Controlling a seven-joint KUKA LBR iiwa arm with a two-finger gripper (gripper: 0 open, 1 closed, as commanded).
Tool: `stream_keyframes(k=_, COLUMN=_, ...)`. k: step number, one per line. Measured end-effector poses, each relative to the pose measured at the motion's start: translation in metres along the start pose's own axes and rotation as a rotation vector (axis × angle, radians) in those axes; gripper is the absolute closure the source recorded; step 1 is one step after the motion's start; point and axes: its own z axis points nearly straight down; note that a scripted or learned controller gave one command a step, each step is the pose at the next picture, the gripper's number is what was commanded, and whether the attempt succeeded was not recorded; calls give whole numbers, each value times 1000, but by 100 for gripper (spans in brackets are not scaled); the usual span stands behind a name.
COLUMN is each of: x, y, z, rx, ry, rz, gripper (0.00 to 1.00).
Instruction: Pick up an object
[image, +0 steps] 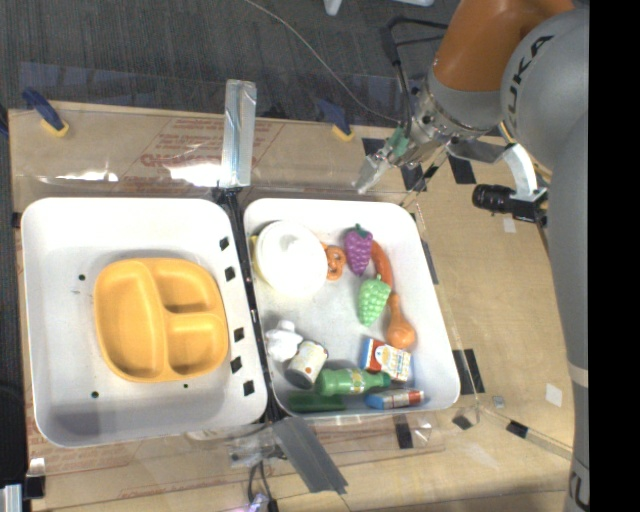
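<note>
Green bottle (352, 381) lying flat, glossy; claw (385, 160) above bins, grip state perhaps unreadable.

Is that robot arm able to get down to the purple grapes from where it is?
Probably yes. The gripper hangs above the bin's far rim, nothing covers the purple grapes, though a carrot crowds them.

- Left white bin (40, 300) on the counter (480, 290), holding a yellow divided tray (160, 320) about in its middle.
- Right white bin (425, 300) pressed right up against the left one, black clips along the shared wall.
- Strip of silver tape (240, 130) standing upright at the far end of that seam.
- Blue clamp with yellow tip (45, 112) at the counter's far-left corner.
- Thin cable (300, 45) trailing across the dark floor behind.
</note>
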Motion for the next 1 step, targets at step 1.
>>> stream_keyframes(k=1, x=102, y=49, z=24, rx=6, ry=6, rz=86, gripper=100)
